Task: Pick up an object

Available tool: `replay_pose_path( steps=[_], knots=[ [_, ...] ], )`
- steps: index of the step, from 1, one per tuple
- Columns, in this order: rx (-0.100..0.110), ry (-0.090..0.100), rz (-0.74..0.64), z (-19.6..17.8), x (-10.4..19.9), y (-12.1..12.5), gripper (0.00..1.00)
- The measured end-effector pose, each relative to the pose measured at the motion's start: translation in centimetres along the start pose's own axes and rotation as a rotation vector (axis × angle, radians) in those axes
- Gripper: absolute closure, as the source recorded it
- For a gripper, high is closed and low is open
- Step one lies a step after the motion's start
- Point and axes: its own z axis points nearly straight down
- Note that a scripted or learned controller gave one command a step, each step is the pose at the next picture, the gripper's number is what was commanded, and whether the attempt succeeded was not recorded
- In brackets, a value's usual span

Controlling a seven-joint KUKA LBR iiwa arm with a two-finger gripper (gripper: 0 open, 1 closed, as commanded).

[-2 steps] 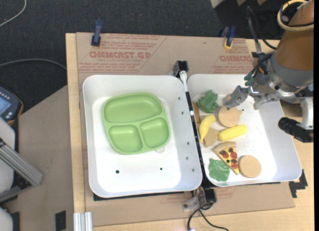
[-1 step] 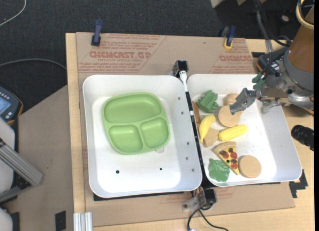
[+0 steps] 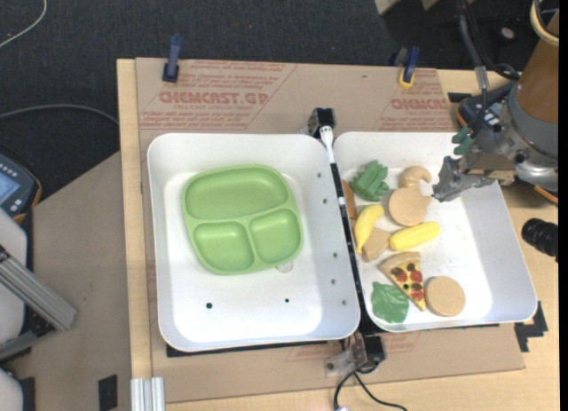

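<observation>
Toy food lies heaped in the right bin (image 3: 497,249): a green leafy piece (image 3: 371,179), a mushroom-like piece (image 3: 415,175), a tan round disc (image 3: 408,207), two bananas (image 3: 414,237), a pizza slice (image 3: 404,273), another tan disc (image 3: 445,296) and a green leaf (image 3: 389,303). The left bin (image 3: 177,285) carries a green divided plate (image 3: 242,218). The gripper (image 3: 441,189) hangs low over the right bin, just beside the upper tan disc and the mushroom-like piece, and nothing shows between its fingers; whether they are spread or pressed together is hard to say at this slant, so I cannot tell.

To do the pick well, I would judge it best to settle on one piece standing a little apart, such as the lower tan disc, or else centre squarely over the near disc, since the crowded neighbours could be nudged aside or wedge a finger.

Red lettering on the bench (image 3: 266,90) liner reads "CHEMCAST", with further letters too small to read.
</observation>
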Motion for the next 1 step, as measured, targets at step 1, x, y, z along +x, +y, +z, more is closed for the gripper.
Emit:
replay_pose_path(
  steps=[1],
  knots=[
    [-0.011, 0.005, -0.012, -11.13, 10.05, -1.74, 1.00]
  ],
)
